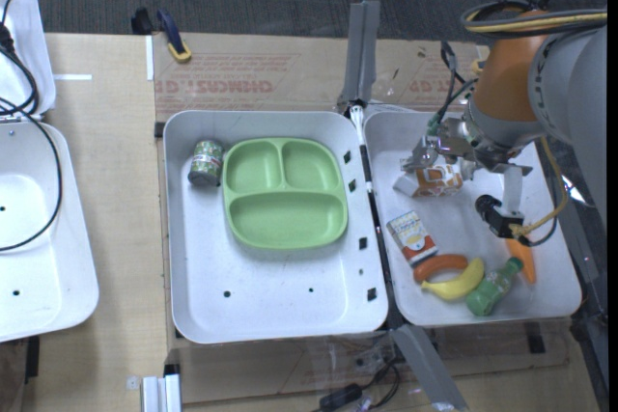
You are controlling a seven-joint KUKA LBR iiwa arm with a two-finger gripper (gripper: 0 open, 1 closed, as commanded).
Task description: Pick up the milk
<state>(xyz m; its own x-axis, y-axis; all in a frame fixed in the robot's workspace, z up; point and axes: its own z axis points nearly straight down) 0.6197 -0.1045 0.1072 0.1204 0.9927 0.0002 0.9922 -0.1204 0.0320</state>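
Pincer (436,161) seen at the milk (439,178) in the right bin (552,299).
Its closure cannot be told; contact seems likely.

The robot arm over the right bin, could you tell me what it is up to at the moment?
The arm's gripper is down in the right bin, at an orange and white milk carton near the back. A second small carton, a hot dog, a banana, a green bottle and a carrot lie nearer the front. The left bin holds a green divided plate and a small can.
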